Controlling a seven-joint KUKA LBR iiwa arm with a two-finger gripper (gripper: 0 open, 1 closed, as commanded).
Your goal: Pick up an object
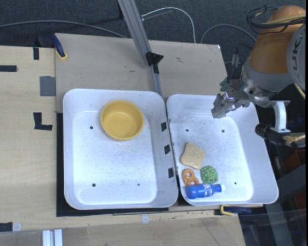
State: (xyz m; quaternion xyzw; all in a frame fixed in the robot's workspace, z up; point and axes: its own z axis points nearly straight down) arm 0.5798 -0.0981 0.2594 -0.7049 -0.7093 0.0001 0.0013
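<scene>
The gripper (222, 108) hangs over the right bin (246, 137). Whether its jaws are spread cannot be told. Bottle (204, 190) lies near the front wall.

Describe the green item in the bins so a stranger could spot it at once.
Start at the right-hand white bin, the one nearer the arm, and look to its near left corner where four small things cluster. The green ball sits right of the orange pretzel, above the blue bottle and below the tan bread slice. It alone is green, round and bumpy.
</scene>
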